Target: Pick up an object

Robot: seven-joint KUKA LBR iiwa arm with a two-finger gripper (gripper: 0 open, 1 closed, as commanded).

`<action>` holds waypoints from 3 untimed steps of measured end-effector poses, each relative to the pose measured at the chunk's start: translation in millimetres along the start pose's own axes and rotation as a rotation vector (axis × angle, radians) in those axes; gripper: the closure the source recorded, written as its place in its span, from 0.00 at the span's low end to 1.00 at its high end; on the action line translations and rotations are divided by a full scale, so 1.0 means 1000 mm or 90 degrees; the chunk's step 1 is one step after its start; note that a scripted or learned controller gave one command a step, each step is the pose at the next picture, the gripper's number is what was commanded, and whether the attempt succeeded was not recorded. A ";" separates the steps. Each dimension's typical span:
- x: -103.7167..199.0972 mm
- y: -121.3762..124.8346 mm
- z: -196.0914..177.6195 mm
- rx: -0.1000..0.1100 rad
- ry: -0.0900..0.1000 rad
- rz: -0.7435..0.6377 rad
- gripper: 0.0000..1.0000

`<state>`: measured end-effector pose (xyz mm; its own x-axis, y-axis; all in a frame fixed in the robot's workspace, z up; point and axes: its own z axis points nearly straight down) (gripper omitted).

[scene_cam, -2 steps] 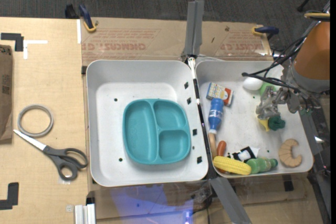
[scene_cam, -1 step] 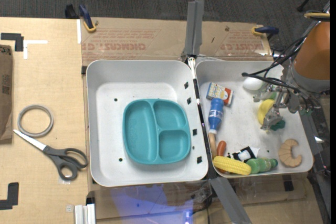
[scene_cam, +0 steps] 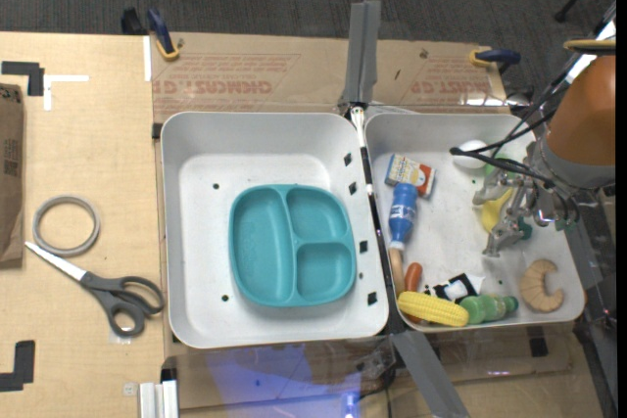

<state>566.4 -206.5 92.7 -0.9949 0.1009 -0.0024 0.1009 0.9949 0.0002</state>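
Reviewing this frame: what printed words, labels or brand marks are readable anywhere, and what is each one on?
Red print on the cardboard sheet behind the bins: it appears upside down and mirrored, too blurred to quote with confidence.
Small carton in the right bin: printed front, too small to read.
Blue bottle: label unreadable.
Black-and-white tag by the corn cob: a pattern, no readable text.

right white bin (scene_cam: 446, 127) holds: blue upright-labelled bottle (scene_cam: 403, 213) lying lengthwise by left wall, small red-white carton (scene_cam: 409, 173) above it, yellow corn cob (scene_cam: 433, 309) and green plastic vegetable (scene_cam: 488, 308) along the front edge, tan croissant (scene_cam: 542, 286) front right.
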 end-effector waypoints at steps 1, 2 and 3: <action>-0.002 0.001 -0.011 0.001 -0.004 -0.002 1.00; 0.001 0.035 -0.105 0.000 -0.002 0.082 1.00; 0.044 0.062 0.001 0.000 0.001 0.185 1.00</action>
<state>528.5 -140.1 91.9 -0.9245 0.3813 -0.0009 0.3813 0.9245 0.0003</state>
